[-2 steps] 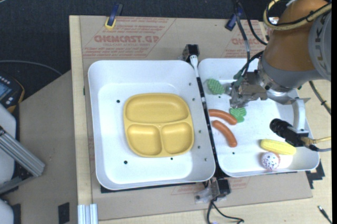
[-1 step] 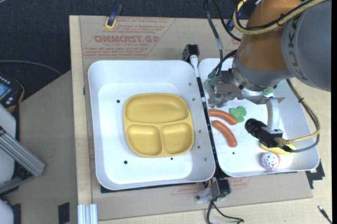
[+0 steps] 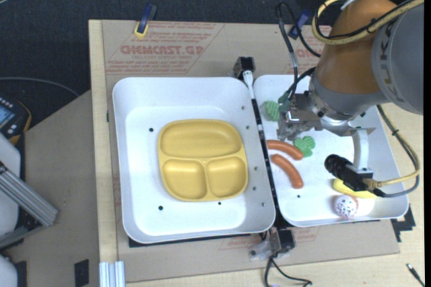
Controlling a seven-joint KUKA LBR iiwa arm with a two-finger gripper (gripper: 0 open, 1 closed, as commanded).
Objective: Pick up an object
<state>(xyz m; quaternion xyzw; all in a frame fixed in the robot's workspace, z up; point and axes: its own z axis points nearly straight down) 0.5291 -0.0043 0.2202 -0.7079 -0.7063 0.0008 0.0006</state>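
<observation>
- The board (image 3: 101, 144) under everything has a blue and yellow clip (image 3: 145, 19) on its far edge, towards the left.
- The left bin (image 3: 128, 144) holds one thing, a yellow plate (image 3: 202, 159) split into three sections. It lies flat, pretty much in the middle.
- The right bin (image 3: 310, 201) is where all the pickable stuff is, and most of it sits in the left half.
- A green chunk (image 3: 272, 109) sits near the far left corner of that bin, just left of the gripper.
- A sausage (image 3: 285, 149) lies slanted, a bit nearer than the gripper. A second sausage (image 3: 291, 173) is just beside it on the near side, angled more steeply.
- The gripper (image 3: 291, 118) hangs low over the bin, between the green chunk and the first sausage. Honestly can't tell from this angle if it's open or closed, and I don't see anything held in it.
- A second green chunk (image 3: 305, 145) is right up against the right end of the first sausage.
- The arm (image 3: 350, 56), with its orange band, comes in from the right and covers the far right part of the bin.
- A white spotted ball (image 3: 346, 206) sits near the near right corner, well apart from the gripper.
</observation>
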